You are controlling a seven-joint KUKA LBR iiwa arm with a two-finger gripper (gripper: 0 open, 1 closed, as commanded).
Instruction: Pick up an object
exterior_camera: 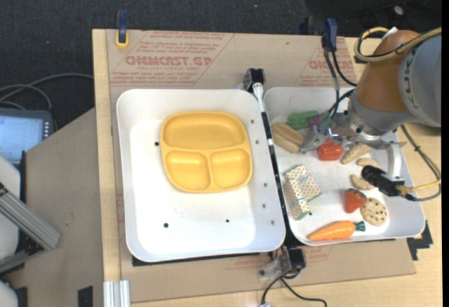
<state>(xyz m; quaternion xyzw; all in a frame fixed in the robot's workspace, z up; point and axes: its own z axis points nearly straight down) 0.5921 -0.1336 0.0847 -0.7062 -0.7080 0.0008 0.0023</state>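
At the upper middle of the right bin (414, 228) lies a small red tomato-like object (330, 151), directly under the gripper (328, 139). The metal fingertips stand close on both sides of this red piece, but I cannot tell if they really press it or only stand around it. Just left of it rests a tan bread roll (286, 137), and above that a green leafy piece (303, 118). To the right are small beige pieces (356, 153). Lower in the same bin are a patterned packet (302, 190), a strawberry (354, 199), a chocolate-chip cookie (375, 212) and an orange carrot (333, 230) near the front wall. The arm (393, 81) comes in from the right, its orange band above the wrist, and bends down steeply so that the wrist points toward the bin floor. In the left bin (140, 179) a yellow divided plate (207, 151) lies flat, with three compartments.
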